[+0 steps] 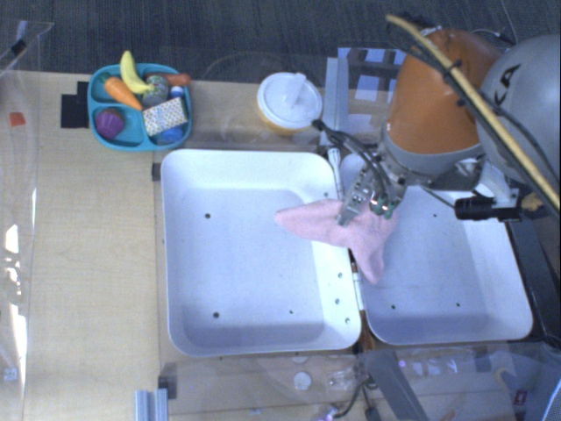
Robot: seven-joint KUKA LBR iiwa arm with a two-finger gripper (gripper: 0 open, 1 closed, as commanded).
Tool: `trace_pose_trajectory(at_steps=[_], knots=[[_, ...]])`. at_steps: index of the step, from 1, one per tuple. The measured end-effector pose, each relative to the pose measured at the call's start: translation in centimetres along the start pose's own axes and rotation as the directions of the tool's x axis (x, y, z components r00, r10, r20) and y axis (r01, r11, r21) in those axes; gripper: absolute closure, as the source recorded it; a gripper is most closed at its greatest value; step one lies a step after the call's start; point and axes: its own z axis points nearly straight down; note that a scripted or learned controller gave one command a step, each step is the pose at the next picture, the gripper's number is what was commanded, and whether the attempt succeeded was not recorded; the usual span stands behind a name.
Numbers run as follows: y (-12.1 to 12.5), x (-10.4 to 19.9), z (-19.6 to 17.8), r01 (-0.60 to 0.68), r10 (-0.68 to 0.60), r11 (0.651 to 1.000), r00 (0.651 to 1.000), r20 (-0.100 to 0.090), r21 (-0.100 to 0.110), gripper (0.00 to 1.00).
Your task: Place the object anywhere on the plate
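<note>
A pink cloth (337, 229) lies draped across the divide between the two white bins, one end spread into the right part of the left bin (245, 261) and the other end trailing down into the near-left part of the right bin (456, 270). Its middle is bunched up where it crosses the two rims. The tool (358, 202) sits right at that bunched part, its metal tips down at the cloth's upper edge; the cloth seems gathered beneath them, yet whether the tool is clenched on the fabric or released I cannot tell from this angle.

Above the tool, the grey arm with its orange band (434, 86) comes in from the right and covers the far part of the right bin. A yellowish cable (473, 95) runs along the arm toward the right.

On the wooden worktop (79, 261), beyond the left bin's far-right corner, stands a white lidded cup (289, 101) with a yellow base. Farther left, well apart from both bins, rests a blue divided tray (95, 103) carrying toy food: a banana (132, 73), a carrot (121, 91), a purple piece (110, 123), and a speckled block (166, 116). A black square (74, 110) lies just beside the tray's left edge. Behind the right bin a checkered panel (368, 77) shows.
</note>
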Motion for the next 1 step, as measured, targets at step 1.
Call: trace_pose_trajectory(at_steps=[1], knots=[[4.87, 3.18, 0.18, 0.392, -0.392, 0.92, 0.92, 0.003, -0.002, 1.0]])
